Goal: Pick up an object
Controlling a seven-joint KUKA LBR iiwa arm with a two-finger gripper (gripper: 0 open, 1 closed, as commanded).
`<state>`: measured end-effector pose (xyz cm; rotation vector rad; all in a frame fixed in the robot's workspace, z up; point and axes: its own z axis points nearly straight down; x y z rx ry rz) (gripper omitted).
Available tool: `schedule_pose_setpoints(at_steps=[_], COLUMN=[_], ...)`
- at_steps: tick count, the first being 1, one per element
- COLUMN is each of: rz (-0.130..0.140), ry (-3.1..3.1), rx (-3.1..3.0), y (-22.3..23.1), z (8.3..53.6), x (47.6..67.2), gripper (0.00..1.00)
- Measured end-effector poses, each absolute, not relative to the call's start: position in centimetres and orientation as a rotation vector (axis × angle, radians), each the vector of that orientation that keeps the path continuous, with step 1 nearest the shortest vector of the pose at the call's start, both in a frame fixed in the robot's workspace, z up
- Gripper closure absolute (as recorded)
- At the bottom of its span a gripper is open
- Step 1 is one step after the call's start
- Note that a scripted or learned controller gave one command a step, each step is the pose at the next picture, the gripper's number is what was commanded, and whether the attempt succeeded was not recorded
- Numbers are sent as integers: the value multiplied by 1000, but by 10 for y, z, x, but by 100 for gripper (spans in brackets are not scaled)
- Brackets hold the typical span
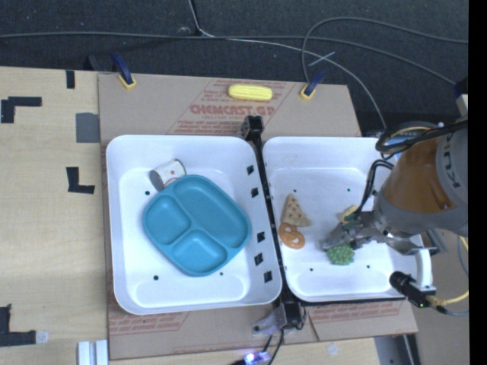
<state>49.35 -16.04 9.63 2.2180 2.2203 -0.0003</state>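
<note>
Hovering my gripper (pixel 340 240) over the green broccoli piece (pixel 342 255) in the right bin (pixel 319 287), I cannot tell its grip state; I should centre squarely before lifting.

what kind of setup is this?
Likely a robot lab grasping bench: two white bins on clamped cardboard, toy items like a blue divided plate, and cables running behind.
</note>
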Motion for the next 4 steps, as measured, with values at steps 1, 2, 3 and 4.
schedule_pose_setpoints(at_steps=[1, 2, 3, 4], rz=[2, 2, 1, -2], ry=[2222, 2223, 2222, 2228], rx=[2219, 2216, 2219, 2217], y=[-158, -151, -151, -99], z=[156, 203, 232, 221], x=[488, 495, 496, 507], gripper=[100, 100, 100, 100])
